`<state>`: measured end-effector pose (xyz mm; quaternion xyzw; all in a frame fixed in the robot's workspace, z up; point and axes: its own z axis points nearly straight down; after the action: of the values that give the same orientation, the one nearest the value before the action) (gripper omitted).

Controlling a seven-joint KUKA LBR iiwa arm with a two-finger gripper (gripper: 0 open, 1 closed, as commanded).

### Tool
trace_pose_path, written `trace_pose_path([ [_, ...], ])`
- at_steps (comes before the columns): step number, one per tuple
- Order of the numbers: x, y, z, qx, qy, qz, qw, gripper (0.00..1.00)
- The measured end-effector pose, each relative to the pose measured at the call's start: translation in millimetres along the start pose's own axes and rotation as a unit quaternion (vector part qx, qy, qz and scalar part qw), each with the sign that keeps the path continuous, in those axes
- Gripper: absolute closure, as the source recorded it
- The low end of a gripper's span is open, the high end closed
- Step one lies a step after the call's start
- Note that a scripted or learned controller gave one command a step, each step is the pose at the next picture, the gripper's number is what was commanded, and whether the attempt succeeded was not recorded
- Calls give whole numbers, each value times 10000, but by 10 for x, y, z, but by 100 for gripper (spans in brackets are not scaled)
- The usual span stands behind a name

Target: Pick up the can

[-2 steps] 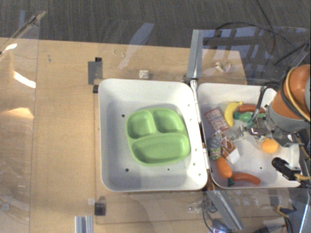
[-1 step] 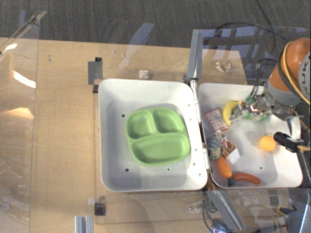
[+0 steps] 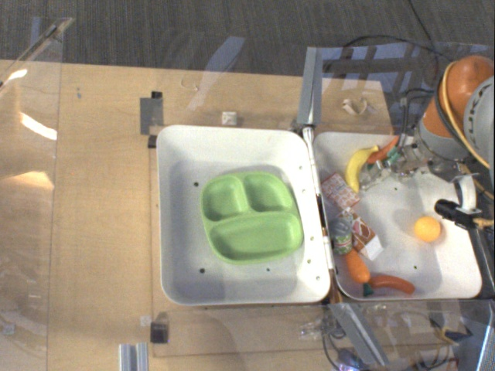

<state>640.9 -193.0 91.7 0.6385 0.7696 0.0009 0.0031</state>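
We look down at a slant on a wooden bench (image 3: 85, 230) that carries two shallow white bins side by side. The left bin (image 3: 182, 277) holds a green divided plate (image 3: 251, 216) with three compartments, lying flat near the bin's middle. The right bin (image 3: 456, 273) holds several small things. A yellow banana (image 3: 356, 167) lies near its upper left corner, and just below it, against the bin's left wall, we see a flat red and white packet (image 3: 339, 191). Below that packet lies the can (image 3: 341, 234), on its side close to the left wall, with a second small packet (image 3: 365, 239) just beside it on the right. Below the can sit an orange carrot (image 3: 356, 267) and a long reddish pepper (image 3: 390, 284), near the bin's lower edge. A round orange fruit (image 3: 427, 229) rests on the bin floor further right, apart from the rest. The grey arm (image 3: 464, 122) with its orange band comes in from the right, and the gripper (image 3: 384, 166) hangs over the upper part of the right bin, just beside the banana and well apart from the can. We cannot tell whether its jaws are spread or closed.
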Motion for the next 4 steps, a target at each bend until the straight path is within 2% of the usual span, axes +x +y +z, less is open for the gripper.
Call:
trace_pose_path([
  [1, 483, 365, -2, 41, -52, -844, 9964, 0],
  [2, 866, 91, -65, -110, -102, 517, 9985, 0],
  [3, 353, 336, 5, 111, 63, 540, 9985, 0],
  [4, 229, 291, 8, 200, 101, 1588, 9871, 0],
])
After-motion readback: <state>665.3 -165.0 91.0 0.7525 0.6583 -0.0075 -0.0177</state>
